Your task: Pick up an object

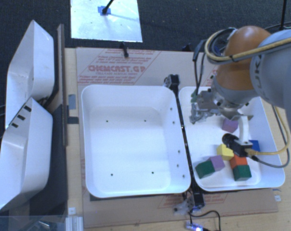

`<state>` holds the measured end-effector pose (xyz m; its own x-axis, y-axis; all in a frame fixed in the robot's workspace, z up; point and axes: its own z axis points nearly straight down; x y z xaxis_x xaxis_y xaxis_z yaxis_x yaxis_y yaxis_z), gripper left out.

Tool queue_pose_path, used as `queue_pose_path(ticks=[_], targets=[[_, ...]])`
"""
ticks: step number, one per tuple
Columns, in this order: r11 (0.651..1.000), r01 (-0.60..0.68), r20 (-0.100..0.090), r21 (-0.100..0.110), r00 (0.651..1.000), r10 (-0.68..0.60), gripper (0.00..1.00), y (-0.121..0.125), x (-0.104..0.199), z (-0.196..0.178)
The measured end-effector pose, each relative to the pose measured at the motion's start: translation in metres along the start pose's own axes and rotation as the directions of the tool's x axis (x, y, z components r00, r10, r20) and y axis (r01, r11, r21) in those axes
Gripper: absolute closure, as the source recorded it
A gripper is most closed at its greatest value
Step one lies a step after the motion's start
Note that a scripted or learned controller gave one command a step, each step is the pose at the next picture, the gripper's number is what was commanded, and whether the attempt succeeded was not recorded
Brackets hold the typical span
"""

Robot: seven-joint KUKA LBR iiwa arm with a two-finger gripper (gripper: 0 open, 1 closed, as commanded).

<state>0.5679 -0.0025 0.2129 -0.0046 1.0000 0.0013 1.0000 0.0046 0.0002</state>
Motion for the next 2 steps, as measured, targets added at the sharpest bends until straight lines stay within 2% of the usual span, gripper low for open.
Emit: queue_pose_path(ticks=[1, 2], targets=[[1.0, 0.0, 0.0, 0.0, 1.0, 0.0, 1.0, 0.012, 0.058, 0.004], [1.0, 0.0, -0.001, -0.002, 1.0, 0.0, 1.0, 0.018, 0.11, -0.017]])
